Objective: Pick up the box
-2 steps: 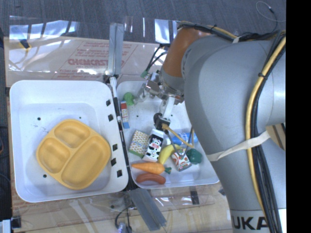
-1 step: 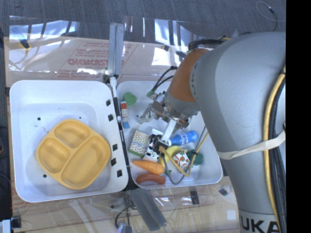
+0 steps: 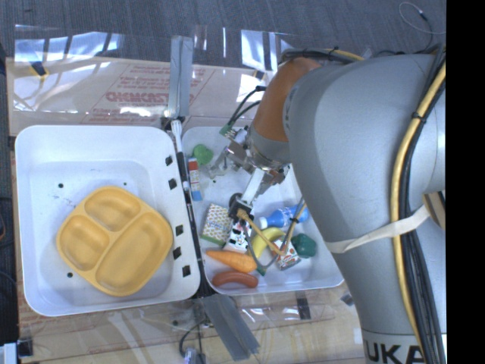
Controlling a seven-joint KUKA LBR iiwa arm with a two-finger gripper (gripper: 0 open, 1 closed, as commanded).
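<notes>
1. Two shallow white bins sit side by side on a bench, seen from above at a slant. A grey arm (image 3: 364,165) with an orange band (image 3: 276,101) reaches in from the right and covers much of the right bin (image 3: 322,279).
2. The left bin (image 3: 45,158) holds a yellow divided tray (image 3: 114,239) with three compartments, lying nearer the bin's front edge.
3. The gripper (image 3: 241,205) hangs over the middle of the right bin, pointing down toward the cluster of toys. Whether its fingers are parted or closed cannot be told from this angle, and nothing is clearly seen between them.
4. The box (image 3: 217,222), small and square with a green and yellow patterned face, lies flat in the right bin close to its left wall, just beside and to the left of the gripper tip.
5. Near the front edge of the right bin lie an orange carrot (image 3: 232,261) and, in front of it, a reddish sausage (image 3: 235,280).
6. A black and white patterned item (image 3: 239,240) sits just right of the box, with a yellow banana (image 3: 271,241) beside it.
7. A blue item (image 3: 276,218) and a dark green item (image 3: 304,245) lie toward the right, at the edge of the arm.
8. A green piece (image 3: 202,155) rests near the back left corner of the right bin.
</notes>
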